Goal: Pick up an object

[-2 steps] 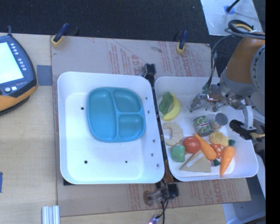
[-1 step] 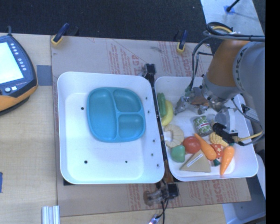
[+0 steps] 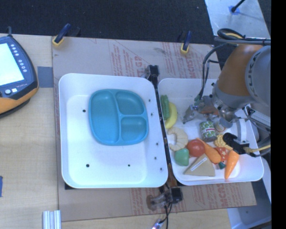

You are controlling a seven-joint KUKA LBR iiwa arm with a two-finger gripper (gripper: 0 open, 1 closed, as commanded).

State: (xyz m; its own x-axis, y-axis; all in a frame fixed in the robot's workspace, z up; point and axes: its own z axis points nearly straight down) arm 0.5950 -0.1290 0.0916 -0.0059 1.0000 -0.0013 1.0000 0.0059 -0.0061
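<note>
Claw (image 3: 210,109) low in the right bin (image 3: 181,85), over the toy food; wrist hides the fingers, so its state can't be told. Likeliest target: the can (image 3: 209,130), just below the claw, amid the pile. It seems tipped, long axis running up-left to down-right. Advice: descend straight, straddle the can across its axis, avoid the carrot (image 3: 230,165) nearby.

The arm (image 3: 238,78) hides the right bin's (image 3: 181,87) far right corner; the handheld control pad (image 3: 7,78) is cut off at left.
</note>
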